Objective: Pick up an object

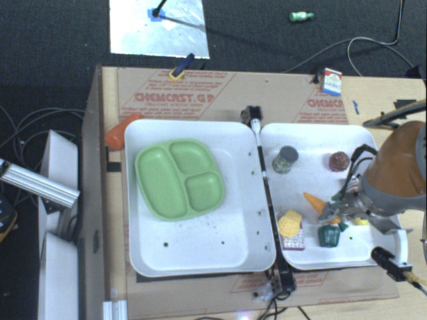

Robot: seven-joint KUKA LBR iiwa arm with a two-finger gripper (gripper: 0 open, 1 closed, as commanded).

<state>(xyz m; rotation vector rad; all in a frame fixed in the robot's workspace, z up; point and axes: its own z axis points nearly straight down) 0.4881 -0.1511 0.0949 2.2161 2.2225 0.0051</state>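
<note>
The right bin (313, 139) holds several small items. A grey-green can (285, 159) stands near its far left and a dark red ball (339, 160) lies at the far right. An orange carrot (312, 200) lies in the middle. A yellow corn piece (289, 223) rests on a small pink box (294, 243) near the front. A dark green pepper (328, 236) sits to their right. My gripper (339, 212) hangs low between the carrot's right end and the pepper, close to both. The wrist hides what is under it.
The left bin (153, 252) carries a green divided plate (179, 179). A black divider bar (265, 179) runs between the bins. An orange object (115, 134) lies outside the left bin's far corner. A small carton (331, 82) stands on the cardboard behind the right bin.
</note>
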